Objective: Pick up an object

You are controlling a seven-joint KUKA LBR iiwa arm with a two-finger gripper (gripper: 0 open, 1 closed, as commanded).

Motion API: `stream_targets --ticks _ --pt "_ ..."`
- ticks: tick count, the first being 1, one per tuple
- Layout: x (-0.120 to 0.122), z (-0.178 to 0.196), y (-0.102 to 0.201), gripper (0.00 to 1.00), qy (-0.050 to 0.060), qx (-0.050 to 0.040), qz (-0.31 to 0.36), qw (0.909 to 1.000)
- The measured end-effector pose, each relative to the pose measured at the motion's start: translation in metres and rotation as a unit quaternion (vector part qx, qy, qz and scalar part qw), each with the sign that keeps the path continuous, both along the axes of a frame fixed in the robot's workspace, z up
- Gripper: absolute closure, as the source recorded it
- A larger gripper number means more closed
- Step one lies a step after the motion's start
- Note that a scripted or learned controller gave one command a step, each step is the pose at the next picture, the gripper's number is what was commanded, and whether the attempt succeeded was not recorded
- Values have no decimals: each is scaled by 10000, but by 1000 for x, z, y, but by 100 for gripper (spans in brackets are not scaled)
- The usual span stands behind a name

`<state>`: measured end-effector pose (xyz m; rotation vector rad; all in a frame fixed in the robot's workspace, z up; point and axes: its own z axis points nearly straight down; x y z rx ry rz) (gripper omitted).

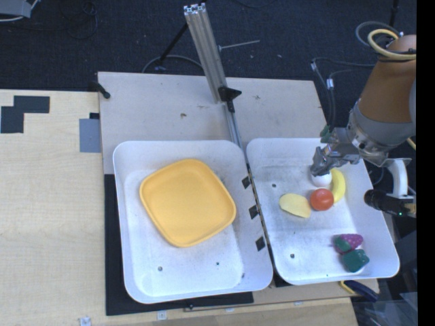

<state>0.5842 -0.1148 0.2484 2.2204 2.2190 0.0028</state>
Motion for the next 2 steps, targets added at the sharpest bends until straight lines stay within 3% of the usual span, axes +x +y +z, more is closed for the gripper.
stream_targets --ticks 2 --pt "-23 -15 111 100 20 8 24 10000"
